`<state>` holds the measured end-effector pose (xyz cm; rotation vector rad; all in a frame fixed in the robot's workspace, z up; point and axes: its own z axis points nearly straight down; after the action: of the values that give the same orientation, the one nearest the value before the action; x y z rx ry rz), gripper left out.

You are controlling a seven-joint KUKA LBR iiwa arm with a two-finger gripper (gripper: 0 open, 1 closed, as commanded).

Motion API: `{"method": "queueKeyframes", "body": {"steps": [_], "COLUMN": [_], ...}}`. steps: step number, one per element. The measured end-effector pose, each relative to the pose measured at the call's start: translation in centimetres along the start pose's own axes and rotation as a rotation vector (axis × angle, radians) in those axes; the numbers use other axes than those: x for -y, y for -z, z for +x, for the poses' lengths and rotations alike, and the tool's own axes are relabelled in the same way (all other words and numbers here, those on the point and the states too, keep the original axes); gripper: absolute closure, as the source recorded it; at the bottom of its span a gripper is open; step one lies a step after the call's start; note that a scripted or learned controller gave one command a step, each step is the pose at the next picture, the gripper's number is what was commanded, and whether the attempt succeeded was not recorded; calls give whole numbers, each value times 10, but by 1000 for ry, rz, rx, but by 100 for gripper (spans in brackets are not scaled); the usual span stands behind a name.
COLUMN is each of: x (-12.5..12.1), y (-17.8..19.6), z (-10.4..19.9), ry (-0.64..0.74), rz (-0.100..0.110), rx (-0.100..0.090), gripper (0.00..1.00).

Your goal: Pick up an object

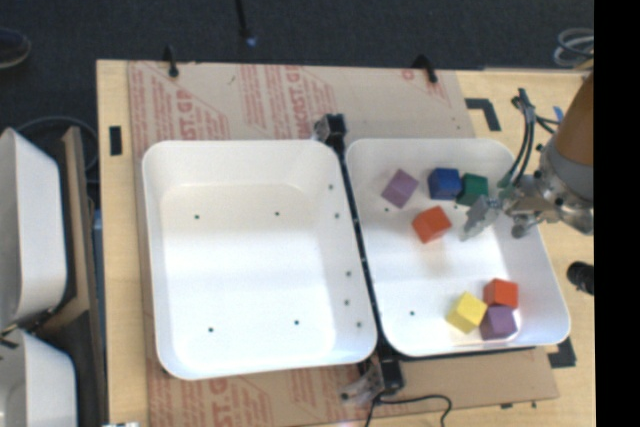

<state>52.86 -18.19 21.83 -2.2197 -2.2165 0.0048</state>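
A small black clip sat at the near edge of the bench, right where the two bins met. On the left was the left bin, white and shallow, with little dark dots on its floor. Next to it, touching along one side, was the right bin, and all the blocks were in there.

Near the back of the right bin lay a light purple block, tipped a bit on its corner. Just beside it was a blue block, and a green block was touching the blue one. A little nearer sat an orange-red block, all by itself.

In the front right corner three blocks huddled close: a yellow block, a small orange block and a dark purple block.

The gripper was low over the right bin, just below the green block and to the right of the orange-red block. It was grey and blurry, so I could not tell if it was open or closed. No block could be seen in its grip. The arm came in from the right.
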Motion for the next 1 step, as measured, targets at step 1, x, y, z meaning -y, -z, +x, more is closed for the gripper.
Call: {"method": "queueKeyframes", "body": {"steps": [1], "x": [-1], "y": [3], "z": [0], "ry": [1], "rz": [-6], "rx": [1], "gripper": [0]}}
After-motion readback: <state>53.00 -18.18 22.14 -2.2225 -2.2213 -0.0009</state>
